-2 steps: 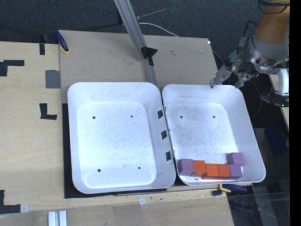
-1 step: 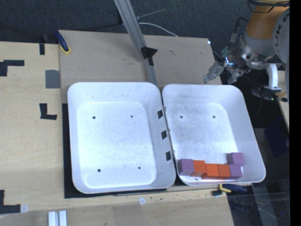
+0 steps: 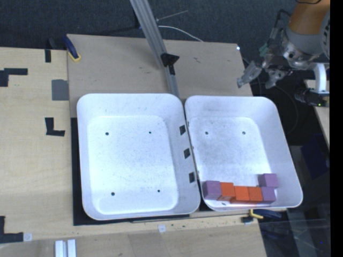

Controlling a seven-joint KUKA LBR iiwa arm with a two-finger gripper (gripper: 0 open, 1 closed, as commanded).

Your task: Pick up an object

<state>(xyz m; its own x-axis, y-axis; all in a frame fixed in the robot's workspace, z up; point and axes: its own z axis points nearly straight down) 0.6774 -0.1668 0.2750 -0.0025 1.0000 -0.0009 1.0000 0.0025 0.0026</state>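
The bench holds two white bins. The left bin sits beside the right bin. Purple and orange blocks lie in the right bin's lower corner. The claw hangs at the upper right, open, gripping nothing.

Metal pole, black tape marks, perhaps a yellow-blue clamp.

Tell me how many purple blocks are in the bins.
3, all in the right bin along its near edge: one left of the orange blocks, two at the right end, stacked. Others may be hidden.
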